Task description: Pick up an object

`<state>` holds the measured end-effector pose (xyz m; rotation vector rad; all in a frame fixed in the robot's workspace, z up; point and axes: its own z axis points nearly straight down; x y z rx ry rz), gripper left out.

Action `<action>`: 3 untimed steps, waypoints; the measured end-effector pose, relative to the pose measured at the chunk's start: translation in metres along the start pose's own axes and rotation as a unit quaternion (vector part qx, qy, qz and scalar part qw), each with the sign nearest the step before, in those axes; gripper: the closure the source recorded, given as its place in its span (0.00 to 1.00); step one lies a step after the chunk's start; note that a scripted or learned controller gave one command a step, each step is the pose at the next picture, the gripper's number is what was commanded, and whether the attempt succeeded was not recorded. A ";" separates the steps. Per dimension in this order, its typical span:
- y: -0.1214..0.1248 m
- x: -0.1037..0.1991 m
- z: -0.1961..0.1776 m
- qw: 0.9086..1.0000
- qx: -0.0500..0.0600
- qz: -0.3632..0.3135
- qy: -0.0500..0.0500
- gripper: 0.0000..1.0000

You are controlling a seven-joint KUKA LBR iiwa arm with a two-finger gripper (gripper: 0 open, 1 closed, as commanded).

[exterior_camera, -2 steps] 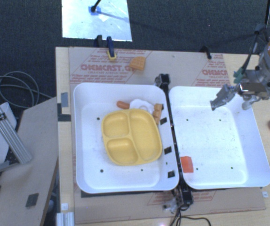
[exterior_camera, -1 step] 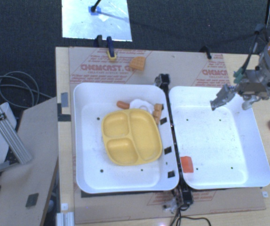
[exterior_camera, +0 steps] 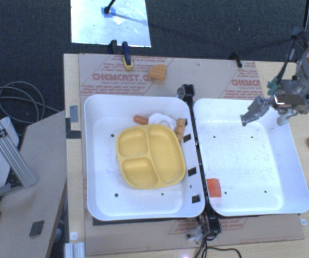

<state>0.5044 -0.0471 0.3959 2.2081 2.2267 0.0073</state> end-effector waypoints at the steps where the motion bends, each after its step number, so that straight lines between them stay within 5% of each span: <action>1: 0.000 0.000 0.000 1.000 0.000 0.000 0.000 0.00; 3: 0.000 0.000 0.000 1.000 0.000 0.000 0.000 0.00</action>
